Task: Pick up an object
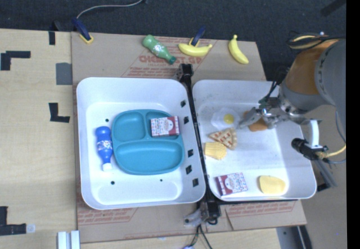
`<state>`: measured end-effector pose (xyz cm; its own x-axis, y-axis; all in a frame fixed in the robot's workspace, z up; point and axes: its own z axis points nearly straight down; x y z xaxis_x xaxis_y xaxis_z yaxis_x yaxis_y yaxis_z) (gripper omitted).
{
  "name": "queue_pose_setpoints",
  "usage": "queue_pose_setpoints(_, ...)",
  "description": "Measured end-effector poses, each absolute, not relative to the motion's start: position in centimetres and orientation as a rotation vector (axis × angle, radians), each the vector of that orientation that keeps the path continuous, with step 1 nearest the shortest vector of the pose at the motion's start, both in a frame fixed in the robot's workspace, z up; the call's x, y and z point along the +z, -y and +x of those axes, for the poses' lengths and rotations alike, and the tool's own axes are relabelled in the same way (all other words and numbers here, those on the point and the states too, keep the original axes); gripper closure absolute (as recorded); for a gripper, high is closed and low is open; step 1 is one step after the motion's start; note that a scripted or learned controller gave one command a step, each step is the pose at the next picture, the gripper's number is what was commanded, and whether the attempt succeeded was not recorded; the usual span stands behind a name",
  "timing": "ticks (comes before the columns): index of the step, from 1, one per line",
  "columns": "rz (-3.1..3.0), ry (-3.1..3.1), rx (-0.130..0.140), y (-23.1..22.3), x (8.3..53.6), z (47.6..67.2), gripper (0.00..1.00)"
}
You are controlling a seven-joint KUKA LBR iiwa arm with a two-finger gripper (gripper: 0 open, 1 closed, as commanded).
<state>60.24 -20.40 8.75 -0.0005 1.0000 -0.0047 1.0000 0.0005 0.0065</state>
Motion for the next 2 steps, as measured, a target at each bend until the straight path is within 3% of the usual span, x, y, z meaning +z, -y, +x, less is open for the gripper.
queue_pose_setpoints(1, 2.215, -2.223, 0.005, 14.5, 8.6, 67.0, 0.00)
queue_pose_setpoints(2, 2.218, -2.222, 0.001, 11.7, 8.6, 66.7, 0.00)
